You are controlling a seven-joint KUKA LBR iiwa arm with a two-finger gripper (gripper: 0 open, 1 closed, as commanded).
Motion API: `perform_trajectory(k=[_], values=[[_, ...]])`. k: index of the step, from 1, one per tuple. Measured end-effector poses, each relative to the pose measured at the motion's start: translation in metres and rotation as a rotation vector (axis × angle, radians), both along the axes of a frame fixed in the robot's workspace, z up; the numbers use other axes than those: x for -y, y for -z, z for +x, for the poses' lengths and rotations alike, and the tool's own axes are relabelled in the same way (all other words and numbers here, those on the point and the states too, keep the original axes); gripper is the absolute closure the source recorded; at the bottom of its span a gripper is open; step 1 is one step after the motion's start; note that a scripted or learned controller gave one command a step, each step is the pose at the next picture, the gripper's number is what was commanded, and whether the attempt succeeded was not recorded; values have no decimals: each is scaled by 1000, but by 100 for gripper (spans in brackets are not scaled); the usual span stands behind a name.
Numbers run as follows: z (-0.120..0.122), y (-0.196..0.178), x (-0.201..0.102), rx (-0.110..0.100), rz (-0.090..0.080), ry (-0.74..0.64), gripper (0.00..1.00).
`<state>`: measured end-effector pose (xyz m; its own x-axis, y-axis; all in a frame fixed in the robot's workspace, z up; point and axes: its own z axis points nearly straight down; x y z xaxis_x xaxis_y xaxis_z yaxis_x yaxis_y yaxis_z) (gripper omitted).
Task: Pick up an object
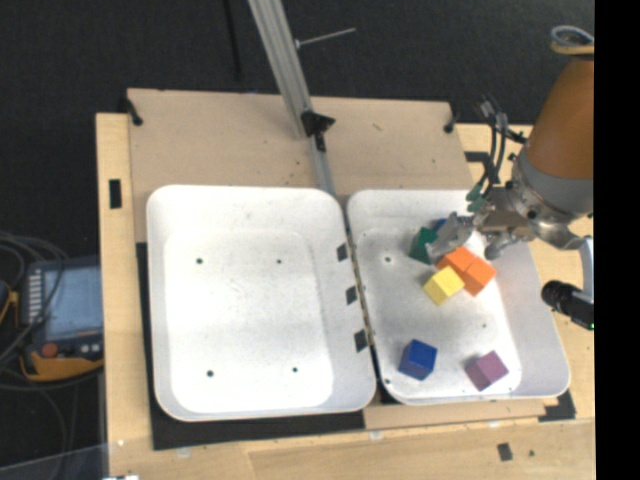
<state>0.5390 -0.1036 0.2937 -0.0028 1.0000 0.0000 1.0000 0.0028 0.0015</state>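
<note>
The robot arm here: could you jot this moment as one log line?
gripper over right bin | near green block, orange block | blue block untouched

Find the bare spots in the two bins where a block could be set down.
The left bin is bare throughout. In the right bin, room lies along its left wall above the blue block. It is crowded around the pincer, with green, orange and yellow blocks.

Item: my arm (565, 118), cut off at the frame's right edge, upper part out of sight.
Item: my gripper (462, 236), blurred; finger state unreadable.
Item: green object (426, 241), right of centre, partly hidden behind my gripper; shape unclear.
Item: device with screen (55, 303), left edge, cropped.
</note>
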Motion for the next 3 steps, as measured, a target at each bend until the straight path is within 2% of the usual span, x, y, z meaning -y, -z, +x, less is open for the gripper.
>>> perform_trajectory(k=[1,3], values=[[0,0,0,1,0,3,0],[6,99,18,-7,-1,5,0]])
